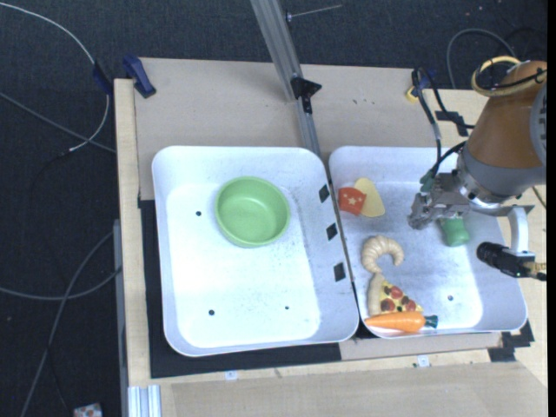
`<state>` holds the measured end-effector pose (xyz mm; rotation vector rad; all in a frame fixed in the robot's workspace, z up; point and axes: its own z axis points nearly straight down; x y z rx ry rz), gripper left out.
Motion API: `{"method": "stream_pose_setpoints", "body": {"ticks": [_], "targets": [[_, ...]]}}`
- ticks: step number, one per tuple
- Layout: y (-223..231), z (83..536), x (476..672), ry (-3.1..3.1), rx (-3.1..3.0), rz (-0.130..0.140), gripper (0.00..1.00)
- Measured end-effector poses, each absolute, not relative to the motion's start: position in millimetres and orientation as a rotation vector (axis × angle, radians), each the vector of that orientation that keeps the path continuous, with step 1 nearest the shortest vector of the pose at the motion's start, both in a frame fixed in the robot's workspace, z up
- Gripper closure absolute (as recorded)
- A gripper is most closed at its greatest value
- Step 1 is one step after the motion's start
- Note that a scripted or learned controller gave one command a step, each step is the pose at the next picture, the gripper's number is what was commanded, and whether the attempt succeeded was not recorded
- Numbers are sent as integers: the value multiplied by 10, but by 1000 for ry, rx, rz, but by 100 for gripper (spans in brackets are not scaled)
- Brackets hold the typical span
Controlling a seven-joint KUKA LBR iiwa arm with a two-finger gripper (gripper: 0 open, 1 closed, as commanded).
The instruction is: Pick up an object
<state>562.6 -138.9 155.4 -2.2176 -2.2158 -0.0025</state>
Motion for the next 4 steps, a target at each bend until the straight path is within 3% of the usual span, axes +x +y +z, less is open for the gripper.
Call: {"method": "stream_pose_setpoints", "body": {"ticks": [1, 2, 3, 4], "targets": [[-1371, 2067, 5736, -2227, -2223, -8, 100], [-1365, 2039, 5744, -2225, -2222, -4, 100], [-799, 2000, 5662, -2218, -2207, 3, 100], [-202, 2175, 5650, -2226, -2210, -6, 100]]}}
